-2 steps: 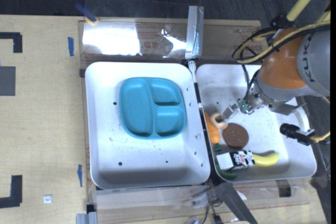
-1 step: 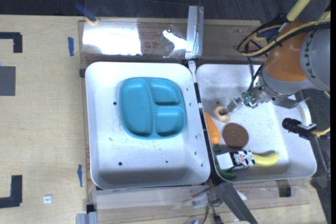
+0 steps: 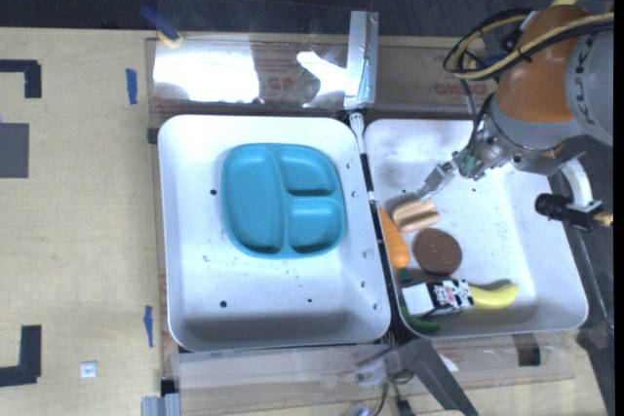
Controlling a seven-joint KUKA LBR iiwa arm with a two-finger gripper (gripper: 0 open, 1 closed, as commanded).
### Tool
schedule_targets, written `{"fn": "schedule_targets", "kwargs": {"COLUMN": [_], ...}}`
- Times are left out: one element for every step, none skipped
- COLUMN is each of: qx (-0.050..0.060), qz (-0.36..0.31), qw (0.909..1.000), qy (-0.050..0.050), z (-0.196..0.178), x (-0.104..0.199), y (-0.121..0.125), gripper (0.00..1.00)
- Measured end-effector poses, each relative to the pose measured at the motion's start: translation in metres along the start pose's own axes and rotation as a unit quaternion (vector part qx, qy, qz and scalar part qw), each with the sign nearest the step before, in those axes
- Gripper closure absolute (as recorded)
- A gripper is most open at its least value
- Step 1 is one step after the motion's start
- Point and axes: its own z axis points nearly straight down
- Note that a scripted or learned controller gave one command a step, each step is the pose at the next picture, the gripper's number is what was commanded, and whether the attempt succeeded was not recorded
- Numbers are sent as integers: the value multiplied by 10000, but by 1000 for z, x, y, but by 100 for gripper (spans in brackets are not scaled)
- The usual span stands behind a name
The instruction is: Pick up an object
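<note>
Before you lies a pale wooden bench [image 3: 68,239] bearing two shallow bins of smooth white plastic with rounded corners. The left bin [image 3: 185,307], well to the left of the jaws, holds a matte blue divided plate [image 3: 284,199] with one large and two small compartments. The right bin [image 3: 546,307], its floor speckled with dark flecks, lies directly beneath the jaws. The grey arm [image 3: 585,102], with its glossy orange band [image 3: 536,83], ends in a slender metallic gripper [image 3: 441,174] pointing down and leftward; whether its jaws are spread or pressed together you cannot tell, and you see nothing between them.

The objects cluster in the right bin below the jaws. Just below the tip lies a tan, bun-like hot dog piece [image 3: 414,212]. Left of that is an elongated orange carrot [image 3: 394,240]. Below the bun rests a flat brown disc like a cookie [image 3: 437,250]. Farthest down lie a curved yellow banana [image 3: 494,295] and a small black-and-white printed packet [image 3: 444,295].
</note>
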Motion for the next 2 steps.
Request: {"fn": "schedule_targets", "kwargs": {"qx": [-34,-33], "qz": [-210,1178], "qw": [9998,9930], "qy": [-23,-22], "z": [42,43], "x": [13,11], "y": [-19,1], "gripper": [0,0]}}
